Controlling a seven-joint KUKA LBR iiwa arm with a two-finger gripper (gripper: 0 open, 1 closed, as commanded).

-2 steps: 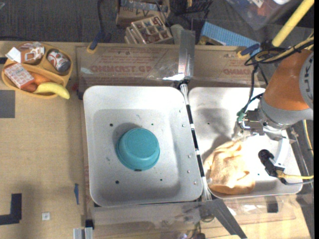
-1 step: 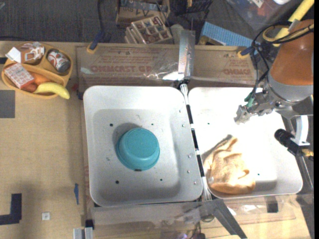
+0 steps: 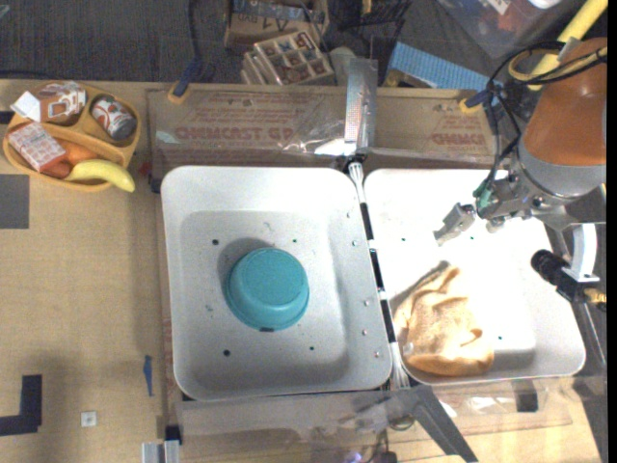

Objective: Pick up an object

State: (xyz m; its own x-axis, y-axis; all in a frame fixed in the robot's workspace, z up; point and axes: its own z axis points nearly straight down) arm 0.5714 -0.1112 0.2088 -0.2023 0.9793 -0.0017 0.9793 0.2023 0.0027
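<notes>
Gripper [image 3: 451,226] hangs over the right bin [image 3: 405,196], finger state indeterminate. Cloth [image 3: 443,324] lies near-left in it. Left bin [image 3: 193,201] holds a bowl [image 3: 268,288].

Two bins [image 3: 193,201], one bowl [image 3: 268,288], one cloth [image 3: 443,324]

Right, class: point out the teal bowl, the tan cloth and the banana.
teal bowl [image 3: 268,287], camera view, on its upturned base.
tan cloth [image 3: 442,324], camera view, on its crumpled middle.
banana [image 3: 102,173], camera view, on its yellow middle.

The bowl [image 3: 268,288] looks like smooth teal plastic; the tan cloth [image 3: 442,324] is soft and crumpled; both bins [image 3: 188,210] are matt white plastic.
</notes>
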